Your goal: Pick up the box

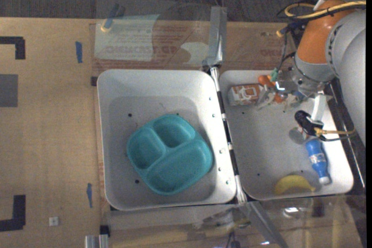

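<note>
- Bench [46, 142]: a brown board surface with dark floor beyond its far edge. It bears two shallow white bins side by side.
- Arm [343, 49]: grey with an orange band, it reaches in from the right over the far side of the right bin.
- Left bin [110, 84]: holds one teal divided plate [170, 153], which is not part of the task.
- Right bin [261, 148]: holds the task object and two other items.
- Box [243, 94]: a brown-and-white carton lying flat in the far left corner of the right bin, close to the wall shared with the left bin.
- Blue bottle [317, 161]: lies by the right wall, well apart from the box.
- Banana [293, 184]: lies at the near wall, well apart from the box.
- Gripper [272, 96]: sits just beside the box's right end. Contact cannot be confirmed, and whether the tool is spread or pressed together cannot be told.
- Step in hand: judged as the approach to a grasp, with the box not yet lifted.
- Next move: centre the tool over the box, straddle its narrow width, close, then raise straight up.
- Clearances: two bin walls crowd the box on its far and left sides. The bin floor on its near side is open.
</note>
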`<state>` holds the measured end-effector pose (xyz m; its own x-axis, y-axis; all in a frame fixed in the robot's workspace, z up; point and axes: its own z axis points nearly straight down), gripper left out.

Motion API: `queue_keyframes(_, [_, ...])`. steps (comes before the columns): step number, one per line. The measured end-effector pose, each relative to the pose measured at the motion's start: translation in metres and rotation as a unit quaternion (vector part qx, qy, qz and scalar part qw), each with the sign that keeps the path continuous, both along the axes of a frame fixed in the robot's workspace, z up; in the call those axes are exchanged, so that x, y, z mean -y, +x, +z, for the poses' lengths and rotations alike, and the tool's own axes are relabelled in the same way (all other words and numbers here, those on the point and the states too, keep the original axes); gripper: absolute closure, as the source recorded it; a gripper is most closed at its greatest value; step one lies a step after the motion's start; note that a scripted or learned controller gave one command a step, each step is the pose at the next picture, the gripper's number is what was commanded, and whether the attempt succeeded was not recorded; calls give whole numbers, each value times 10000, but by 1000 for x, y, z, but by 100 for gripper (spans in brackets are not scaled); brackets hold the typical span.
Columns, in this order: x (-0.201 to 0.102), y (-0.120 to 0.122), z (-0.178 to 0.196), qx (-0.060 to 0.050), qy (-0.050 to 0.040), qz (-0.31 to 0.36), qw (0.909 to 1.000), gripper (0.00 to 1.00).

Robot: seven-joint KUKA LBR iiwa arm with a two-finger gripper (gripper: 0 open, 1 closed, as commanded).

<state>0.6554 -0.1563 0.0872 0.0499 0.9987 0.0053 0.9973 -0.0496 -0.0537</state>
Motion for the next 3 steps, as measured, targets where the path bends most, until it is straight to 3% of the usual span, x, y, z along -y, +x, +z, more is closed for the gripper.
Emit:
queue_keyframes(1, [-1, 3, 13, 58, -36, 12, 10000, 100])
queue_keyframes(2, [-13, -8, 38, 271, -24, 584, 9979, 100])
queue_keyframes(3, [-13, -8, 38, 269, -24, 586, 9979, 0])
